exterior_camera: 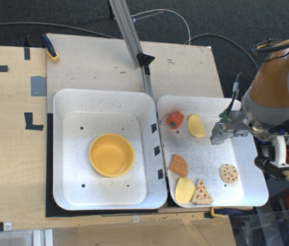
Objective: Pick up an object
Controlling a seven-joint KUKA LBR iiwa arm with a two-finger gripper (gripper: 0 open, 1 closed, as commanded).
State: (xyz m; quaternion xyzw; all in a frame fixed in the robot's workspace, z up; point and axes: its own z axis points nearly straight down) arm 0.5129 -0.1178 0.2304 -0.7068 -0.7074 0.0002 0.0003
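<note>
The grey metal gripper (219,135) hangs just right of the pale yellow oval piece (196,126); I cannot tell the jaws' state, their tips too dim.

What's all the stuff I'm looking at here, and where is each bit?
White bins: 2, side by side on the bench; left bin, right bin.
Bowl: 1, yellow, in the middle of the left bin.
Tomato-like toy: 1, red-orange, upper left of the right bin.
Oval piece: 1, yellow, just right of the tomato-like toy.
Waffle-like piece: 1, orange-brown, left side of the right bin.
Rounded piece: 1, pale yellow, at the right bin's near edge.
Pizza slice: 1, tan with red dots, beside the rounded piece.
Cookie: 1, beige with dark chips, right part of the right bin.
Clamp: 1, blue and yellow, bench's far left corner.
Arm: 1, grey and orange, from the right.
End effector: 1, grey, over the right bin, right of the oval piece.
</note>
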